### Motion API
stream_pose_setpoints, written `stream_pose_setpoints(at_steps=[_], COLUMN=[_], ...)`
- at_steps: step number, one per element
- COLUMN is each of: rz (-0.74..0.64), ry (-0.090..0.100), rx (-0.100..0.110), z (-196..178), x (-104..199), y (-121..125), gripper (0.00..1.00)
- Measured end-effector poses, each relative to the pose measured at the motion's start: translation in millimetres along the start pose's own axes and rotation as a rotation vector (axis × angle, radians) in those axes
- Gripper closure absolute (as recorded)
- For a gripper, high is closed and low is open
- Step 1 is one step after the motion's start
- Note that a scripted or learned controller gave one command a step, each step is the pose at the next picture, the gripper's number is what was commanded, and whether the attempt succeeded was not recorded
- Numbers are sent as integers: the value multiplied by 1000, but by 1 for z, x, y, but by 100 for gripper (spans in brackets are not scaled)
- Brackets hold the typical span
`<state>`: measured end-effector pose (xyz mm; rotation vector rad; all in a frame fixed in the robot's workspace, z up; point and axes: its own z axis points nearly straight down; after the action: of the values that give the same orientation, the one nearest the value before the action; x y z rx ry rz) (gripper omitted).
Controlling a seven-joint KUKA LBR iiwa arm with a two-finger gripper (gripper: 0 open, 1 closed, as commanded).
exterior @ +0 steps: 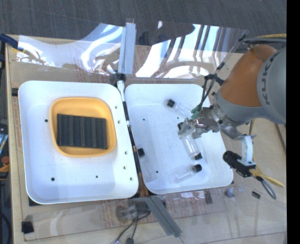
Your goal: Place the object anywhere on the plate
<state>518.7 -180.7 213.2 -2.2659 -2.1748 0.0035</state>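
Note:
A yellow plate [82,108] with a dark ridged centre lies in the left bin [35,174]. In the right bin [155,179] lie three clear vials with black caps. One small vial [171,104] is near the back. A second vial [191,147] lies right of centre. The third vial [184,174] rests near the front wall. My gripper [190,128] hangs low over the right bin, just above the upper end of the second vial. Whether it touches that vial is hidden by the gripper body.
A small black piece [141,152] sits by the divider between the bins. A clear plastic screen [165,50] stands behind both bins. Black clips and cables [237,162] hang off the arm at the right bin's right edge.

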Motion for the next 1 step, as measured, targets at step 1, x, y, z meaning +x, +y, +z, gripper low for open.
stream_pose_setpoints(at_steps=[1], rz=[-178], ry=[3], rx=[2], z=[39], x=[26], y=[-43], gripper=[100])
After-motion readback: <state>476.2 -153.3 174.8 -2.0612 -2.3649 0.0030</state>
